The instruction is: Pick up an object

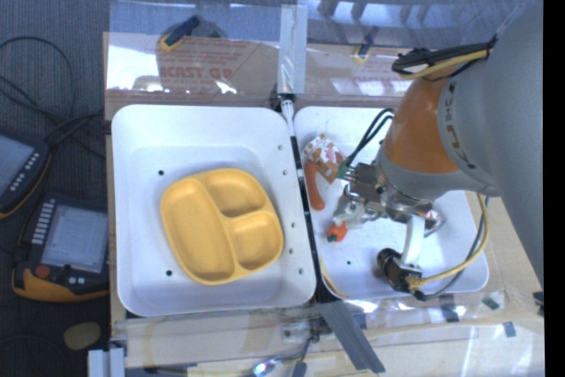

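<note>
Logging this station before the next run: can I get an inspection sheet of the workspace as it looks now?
Surface: two shallow white bins side by side, left bin and right bin.
Job's things: yellow divided tray in the left bin; orange stick, wrapped packet and small orange piece in the right bin.
Clutter: nothing seen.
Grippers: gripper low over the right bin beside the small orange piece; finger state unclear.
Cables: yellow and black cables loop off the wrist; black leads on the floor.
Surroundings: grey carpet; handheld pendant on the camera view's left.
</note>
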`<state>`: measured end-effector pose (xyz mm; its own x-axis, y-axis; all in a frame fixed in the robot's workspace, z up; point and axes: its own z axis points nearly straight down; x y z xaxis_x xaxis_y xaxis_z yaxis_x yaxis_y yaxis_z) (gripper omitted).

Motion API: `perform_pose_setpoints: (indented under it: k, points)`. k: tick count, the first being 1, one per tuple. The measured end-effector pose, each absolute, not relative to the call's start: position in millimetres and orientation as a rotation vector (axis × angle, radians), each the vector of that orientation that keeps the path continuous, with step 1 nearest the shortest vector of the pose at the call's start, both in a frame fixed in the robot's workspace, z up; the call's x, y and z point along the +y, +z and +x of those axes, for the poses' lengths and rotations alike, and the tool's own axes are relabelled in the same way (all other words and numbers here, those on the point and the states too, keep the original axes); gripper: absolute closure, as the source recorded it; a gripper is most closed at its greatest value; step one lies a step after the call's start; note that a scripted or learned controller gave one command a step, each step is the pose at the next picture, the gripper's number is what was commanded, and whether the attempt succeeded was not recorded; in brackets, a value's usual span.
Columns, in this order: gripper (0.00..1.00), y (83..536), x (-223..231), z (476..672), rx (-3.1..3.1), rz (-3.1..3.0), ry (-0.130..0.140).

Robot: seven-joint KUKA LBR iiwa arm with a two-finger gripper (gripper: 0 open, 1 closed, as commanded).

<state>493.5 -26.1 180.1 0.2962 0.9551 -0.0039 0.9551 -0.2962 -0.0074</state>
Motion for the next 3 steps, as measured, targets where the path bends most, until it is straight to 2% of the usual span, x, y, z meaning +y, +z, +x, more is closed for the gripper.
perform_pose_setpoints:
  k: [1,2,3]
  points:
    - [1.0,180,-24,483.6,-1.261,-2.876,0.015]
    - [1.0,180,-30,500.8,-0.649,-3.076,0.018]
    - [1.0,190,17,541.2,-0.352,-3.126,0.015]
